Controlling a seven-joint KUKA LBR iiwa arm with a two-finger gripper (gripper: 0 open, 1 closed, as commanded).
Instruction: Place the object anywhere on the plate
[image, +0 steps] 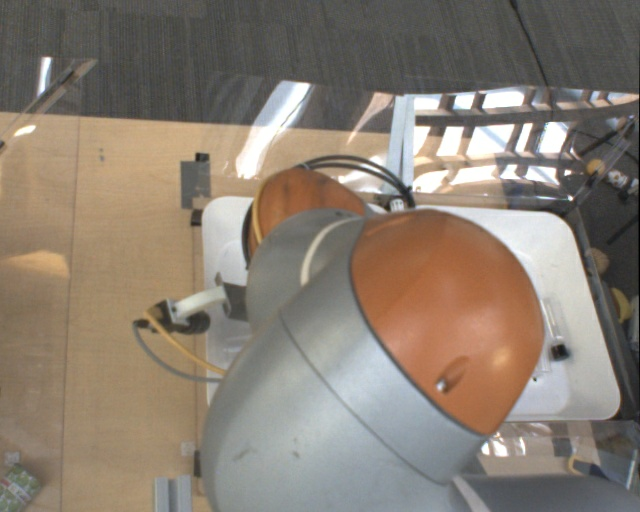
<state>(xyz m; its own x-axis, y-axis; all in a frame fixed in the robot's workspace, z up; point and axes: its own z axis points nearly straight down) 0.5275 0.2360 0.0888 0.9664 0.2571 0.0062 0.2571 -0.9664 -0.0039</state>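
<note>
The grey arm (330, 400) with its orange domes (450, 310) fills the middle of the camera view and covers most of the white bin (585, 330) beneath it. A second orange joint (295, 195) shows at the bin's far left. The arm hides what lies in the bin below it.
The wooden bench top (100, 300) lies to the left. A white connector with grey and yellow cables (180, 315) sticks out at the bin's left edge. A small black bracket (197, 180) sits on the bench near the bin's far-left corner. A metal frame (520, 130) stands at the back right.
</note>
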